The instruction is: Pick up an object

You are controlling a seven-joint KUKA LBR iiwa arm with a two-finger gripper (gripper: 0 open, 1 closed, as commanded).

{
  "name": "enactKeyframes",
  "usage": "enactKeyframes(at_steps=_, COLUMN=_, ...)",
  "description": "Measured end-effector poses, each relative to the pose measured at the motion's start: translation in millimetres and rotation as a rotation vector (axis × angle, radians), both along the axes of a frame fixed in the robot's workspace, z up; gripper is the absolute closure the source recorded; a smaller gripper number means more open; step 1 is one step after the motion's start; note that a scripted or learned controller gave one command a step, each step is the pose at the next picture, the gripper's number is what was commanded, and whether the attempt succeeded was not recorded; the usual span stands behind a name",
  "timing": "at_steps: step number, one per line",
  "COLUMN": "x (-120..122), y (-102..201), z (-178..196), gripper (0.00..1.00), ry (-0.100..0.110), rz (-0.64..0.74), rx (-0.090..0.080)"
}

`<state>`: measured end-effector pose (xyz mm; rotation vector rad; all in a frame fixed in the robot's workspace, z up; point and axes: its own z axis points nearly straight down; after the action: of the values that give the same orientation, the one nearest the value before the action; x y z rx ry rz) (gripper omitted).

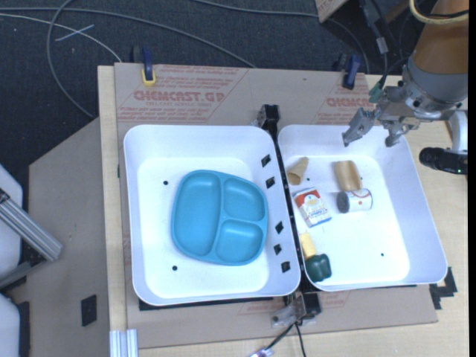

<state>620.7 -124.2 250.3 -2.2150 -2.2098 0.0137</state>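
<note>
gripper (374, 132) open, over right bin (416, 222) far edge | nothing held

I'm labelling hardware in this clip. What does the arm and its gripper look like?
The arm is a thick rounded grey body with an orange band above the wrist. Black cables run along it near the top. The gripper is grey metal with two slim fingers and a small green-teal part at its base.

Around the bins

A cardboard sheet (186, 88) covers the tabletop (71, 199); blue clamps (148, 65) pin it at twelve o'clock, grey cables (82, 13) loop beyond on dark carpet (223, 13).
</note>
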Motion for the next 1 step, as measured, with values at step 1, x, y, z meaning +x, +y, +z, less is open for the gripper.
enactKeyframes(at_steps=1, x=2.2, y=0.4, z=8.4, gripper=0.0, ry=-0.014, rz=0.003, rx=-0.002)
